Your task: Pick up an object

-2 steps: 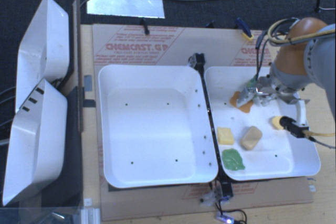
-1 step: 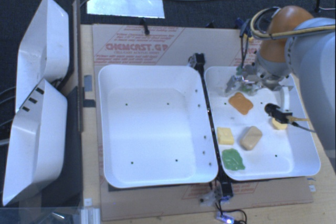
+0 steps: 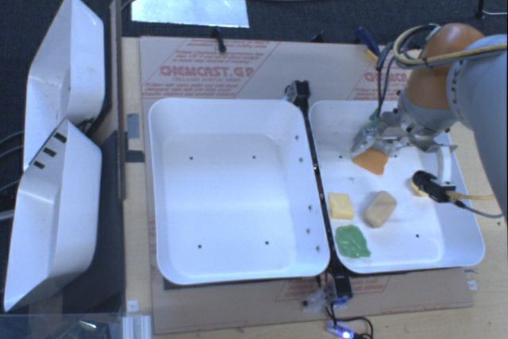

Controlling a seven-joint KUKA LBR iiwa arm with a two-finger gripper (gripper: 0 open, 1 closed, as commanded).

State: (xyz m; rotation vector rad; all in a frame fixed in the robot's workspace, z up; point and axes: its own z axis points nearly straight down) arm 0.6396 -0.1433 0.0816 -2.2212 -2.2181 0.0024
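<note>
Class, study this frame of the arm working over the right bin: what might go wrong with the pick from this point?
1. The gripper sits right at the orange piece, which lies tilted; a grip on its edge may slip.
2. The orange piece is close to the right bin's back wall, so the arm has little room there.
3. The yellow block, tan piece and green piece lie close together; a dropped item could knock them.
</note>
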